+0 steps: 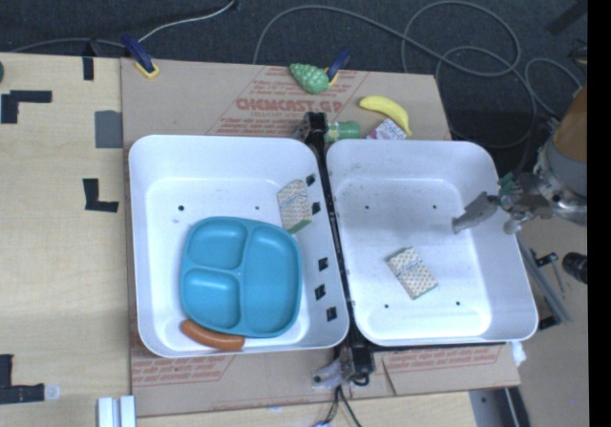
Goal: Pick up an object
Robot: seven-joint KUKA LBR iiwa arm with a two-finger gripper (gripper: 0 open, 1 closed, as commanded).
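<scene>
Sachet (412,272) well left of jaws

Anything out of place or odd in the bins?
Yes. A banana and a green toy lie on the cardboard behind the bins, outside both. In the left bin, a sausage is tucked under the blue plate's front edge.

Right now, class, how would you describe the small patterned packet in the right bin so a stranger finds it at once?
Start at the right-hand shallow white bin. On its floor, near the middle, lies a small flat rectangular packet with a speckled pattern. Nothing else rests on that floor; a similar packet sits in the left bin beside a blue divided plate.
</scene>
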